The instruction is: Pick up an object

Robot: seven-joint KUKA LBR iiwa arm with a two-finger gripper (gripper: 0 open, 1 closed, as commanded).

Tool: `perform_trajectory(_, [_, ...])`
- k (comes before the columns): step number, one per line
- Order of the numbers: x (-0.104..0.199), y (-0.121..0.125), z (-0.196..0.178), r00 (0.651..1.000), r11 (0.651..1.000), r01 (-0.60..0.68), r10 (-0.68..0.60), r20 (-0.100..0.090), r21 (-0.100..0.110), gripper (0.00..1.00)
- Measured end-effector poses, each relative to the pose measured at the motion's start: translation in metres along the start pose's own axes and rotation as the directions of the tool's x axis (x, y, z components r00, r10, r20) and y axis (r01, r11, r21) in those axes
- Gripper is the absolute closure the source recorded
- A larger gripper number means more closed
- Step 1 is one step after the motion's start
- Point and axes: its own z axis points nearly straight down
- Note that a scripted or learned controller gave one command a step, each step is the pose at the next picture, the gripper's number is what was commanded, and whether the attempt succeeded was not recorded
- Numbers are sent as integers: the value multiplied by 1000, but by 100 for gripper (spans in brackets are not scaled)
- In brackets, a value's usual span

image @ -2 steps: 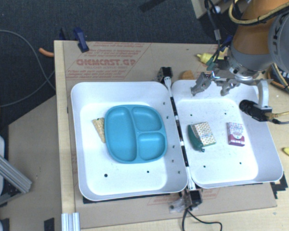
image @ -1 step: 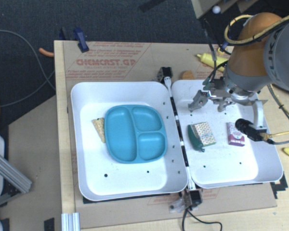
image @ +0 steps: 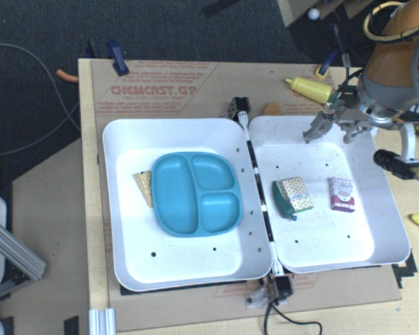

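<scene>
My gripper (image: 333, 132) hangs over the far edge of the right bin (image: 377, 246), open, its two fingers spread with nothing between them. Below it in the right bin lie a gold patterned packet with a green edge (image: 292, 195) near the middle left and a small pink and white packet (image: 342, 194) to its right. In the left bin (image: 119, 152) a blue divided plate (image: 195, 192) lies flat, and a tan patterned piece (image: 143, 183) pokes out from under its left side.
A yellow object (image: 309, 88) lies on the cardboard behind the right bin, close to the arm. A blue clamp (image: 116, 58) sits at the far left corner of the board. Black clips (image: 239, 107) join the bins along the centre seam.
</scene>
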Motion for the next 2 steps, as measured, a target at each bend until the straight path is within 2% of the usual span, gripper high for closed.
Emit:
perform_trajectory(1, [52,-63,45,1000,1000,2,-2,-4,3,0])
perform_trajectory(2, [53,-69,102,1000,1000,1,-1,-4,3,0])
